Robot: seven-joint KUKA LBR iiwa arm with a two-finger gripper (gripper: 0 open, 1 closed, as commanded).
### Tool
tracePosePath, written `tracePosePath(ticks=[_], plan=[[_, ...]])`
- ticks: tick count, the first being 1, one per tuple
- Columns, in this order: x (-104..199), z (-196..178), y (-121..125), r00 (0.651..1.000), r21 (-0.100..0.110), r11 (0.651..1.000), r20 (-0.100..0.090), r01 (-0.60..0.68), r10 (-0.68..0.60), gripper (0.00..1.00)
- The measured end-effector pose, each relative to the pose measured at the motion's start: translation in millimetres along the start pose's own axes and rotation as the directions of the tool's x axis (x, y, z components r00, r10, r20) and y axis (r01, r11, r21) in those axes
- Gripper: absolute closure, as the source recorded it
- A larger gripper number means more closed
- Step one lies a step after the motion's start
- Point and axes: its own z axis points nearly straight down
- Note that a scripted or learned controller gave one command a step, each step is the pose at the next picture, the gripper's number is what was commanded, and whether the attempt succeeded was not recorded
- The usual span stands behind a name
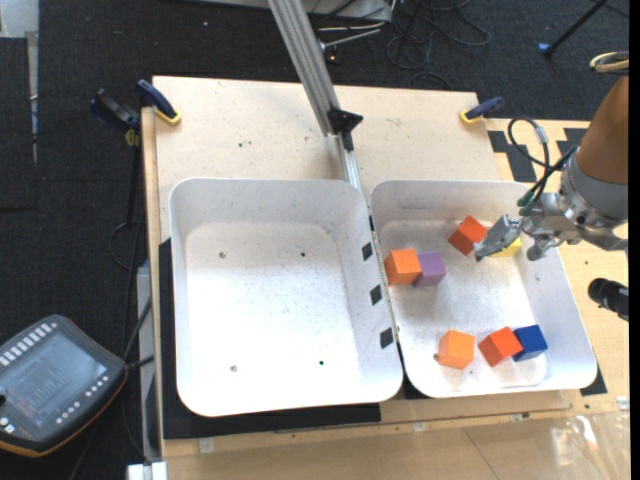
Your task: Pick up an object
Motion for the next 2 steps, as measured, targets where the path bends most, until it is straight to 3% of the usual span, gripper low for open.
tracePosePath(ticks=[1,2], plan=[[-0.2,-0.1,0.0,1.0,0.0,1.0,0.0,-0.001,0.001,0.0],[-5.1,61.2,3.9,1.0,0.005,1.0,-0.001,-0.002,0.002,0.0]])
